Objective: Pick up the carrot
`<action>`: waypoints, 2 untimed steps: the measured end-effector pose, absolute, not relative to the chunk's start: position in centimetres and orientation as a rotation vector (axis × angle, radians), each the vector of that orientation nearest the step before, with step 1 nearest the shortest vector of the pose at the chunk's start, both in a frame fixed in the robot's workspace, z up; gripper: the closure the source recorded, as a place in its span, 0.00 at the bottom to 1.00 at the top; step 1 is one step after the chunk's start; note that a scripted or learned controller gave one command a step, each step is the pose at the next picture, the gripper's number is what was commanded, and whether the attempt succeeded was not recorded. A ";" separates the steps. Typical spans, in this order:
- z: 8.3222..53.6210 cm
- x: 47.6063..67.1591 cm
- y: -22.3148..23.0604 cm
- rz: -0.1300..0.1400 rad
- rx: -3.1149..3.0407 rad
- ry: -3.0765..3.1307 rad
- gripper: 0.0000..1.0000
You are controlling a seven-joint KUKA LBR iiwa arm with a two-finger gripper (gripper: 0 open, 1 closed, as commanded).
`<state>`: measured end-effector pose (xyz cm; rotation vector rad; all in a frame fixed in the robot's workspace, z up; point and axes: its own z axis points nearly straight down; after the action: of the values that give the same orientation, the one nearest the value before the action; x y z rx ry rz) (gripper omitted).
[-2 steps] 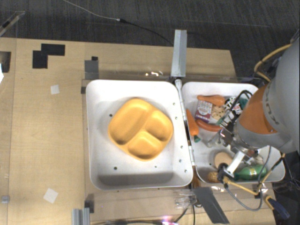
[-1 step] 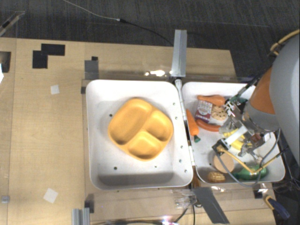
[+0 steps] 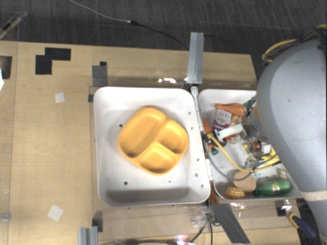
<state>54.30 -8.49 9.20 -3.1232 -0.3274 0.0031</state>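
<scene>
One orange tapered carrot in right bin; gripper above clutter, state unclear.

- We observed a light wooden bench bearing black markings.
- We noted dark carpet beyond it, crossed by a thin cable.

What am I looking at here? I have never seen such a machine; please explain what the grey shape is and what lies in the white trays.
One camera looks down on a wooden bench. The big grey shape is a robot arm reaching in from the right. The left bin holds a yellow divided tray. The right bin holds toy food: an orange carrot, a green bottle, a small packet and some other pieces. The arm hangs over that bin; its gripper is too cluttered to read.
</scene>
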 end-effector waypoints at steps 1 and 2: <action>10.3 54.4 -8.4 0.001 -3.120 -0.345 1.00; 27.5 50.7 -12.7 -0.018 -3.076 -0.656 1.00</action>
<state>50.67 -12.67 27.48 -3.0763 -0.6564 -0.0183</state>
